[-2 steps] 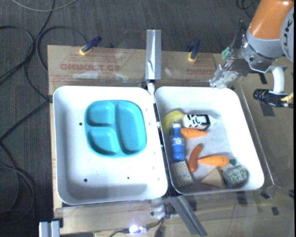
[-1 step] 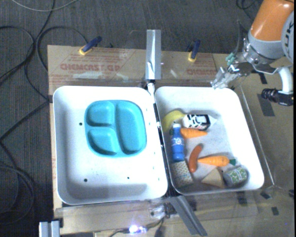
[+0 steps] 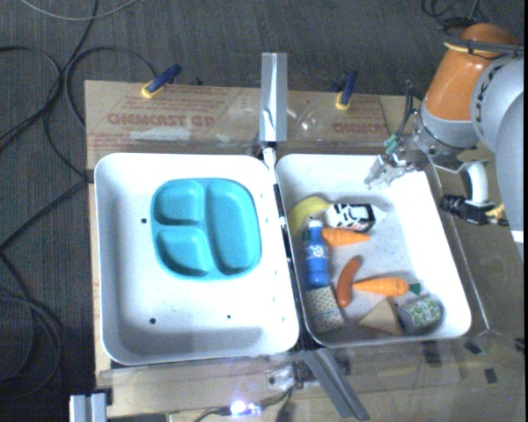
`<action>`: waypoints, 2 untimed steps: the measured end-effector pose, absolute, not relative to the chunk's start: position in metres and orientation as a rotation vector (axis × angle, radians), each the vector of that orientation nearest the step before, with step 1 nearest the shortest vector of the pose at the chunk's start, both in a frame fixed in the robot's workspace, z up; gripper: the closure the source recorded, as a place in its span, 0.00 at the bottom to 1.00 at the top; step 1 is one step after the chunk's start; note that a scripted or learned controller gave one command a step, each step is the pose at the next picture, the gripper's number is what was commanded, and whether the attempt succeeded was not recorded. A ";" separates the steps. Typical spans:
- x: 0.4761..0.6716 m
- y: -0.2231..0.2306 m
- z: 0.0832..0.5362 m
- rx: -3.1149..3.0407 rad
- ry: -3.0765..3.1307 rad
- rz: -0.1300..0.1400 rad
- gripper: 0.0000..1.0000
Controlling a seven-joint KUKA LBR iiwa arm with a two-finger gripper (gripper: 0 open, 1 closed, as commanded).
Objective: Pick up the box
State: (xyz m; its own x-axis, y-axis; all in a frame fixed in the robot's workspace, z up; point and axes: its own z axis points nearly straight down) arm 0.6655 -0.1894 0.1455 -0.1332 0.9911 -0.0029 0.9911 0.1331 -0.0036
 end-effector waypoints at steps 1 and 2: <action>0.664 -0.153 0.220 -2.152 -2.290 0.001 1.00; 0.646 -0.223 0.165 -2.322 -2.113 0.004 1.00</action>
